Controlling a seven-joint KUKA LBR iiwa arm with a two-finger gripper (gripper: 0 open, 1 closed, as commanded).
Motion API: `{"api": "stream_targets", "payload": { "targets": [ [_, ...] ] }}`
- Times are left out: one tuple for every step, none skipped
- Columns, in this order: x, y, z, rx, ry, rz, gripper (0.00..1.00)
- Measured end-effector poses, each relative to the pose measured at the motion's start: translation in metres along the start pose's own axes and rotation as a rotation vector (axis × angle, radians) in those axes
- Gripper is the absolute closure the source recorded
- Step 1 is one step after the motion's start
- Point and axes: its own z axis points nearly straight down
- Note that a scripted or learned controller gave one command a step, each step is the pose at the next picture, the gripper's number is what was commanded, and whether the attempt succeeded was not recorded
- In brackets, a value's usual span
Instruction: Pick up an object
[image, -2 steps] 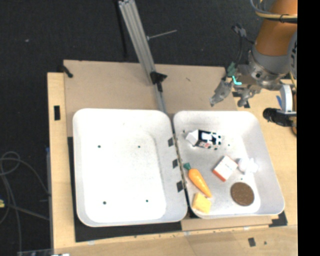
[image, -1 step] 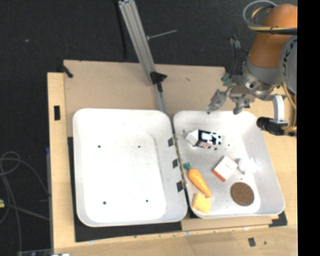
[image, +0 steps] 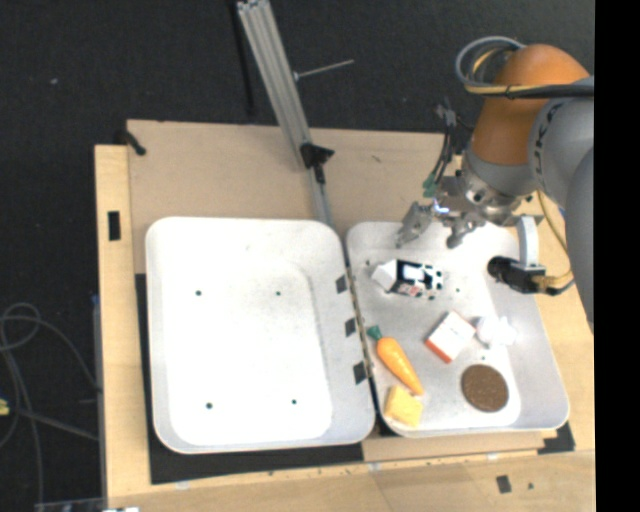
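My gripper (image: 433, 230) hangs over the far edge of the right bin (image: 530, 350), its two fingers spread apart with nothing between them. Just below it lies a small white carton with black and red print (image: 408, 278). Further toward the front sit a white and orange box (image: 449, 336), an orange carrot (image: 397, 364), a yellow block (image: 403, 406) and a brown round disc (image: 485, 387). A small white crumpled piece (image: 495, 329) lies beside the box.
The left bin (image: 240, 330) stands beside the right one, divided by a rim with black clips. A slanted metal pole (image: 285, 100) rises behind the bins. A black fitting (image: 515, 272) hangs at the right bin's far right side.
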Motion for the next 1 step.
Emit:
{"api": "stream_targets", "payload": {
  "targets": [
    [0.0065, 0.0018, 0.0585, 0.000, 0.000, -0.001, 0.00]
  ]
}}
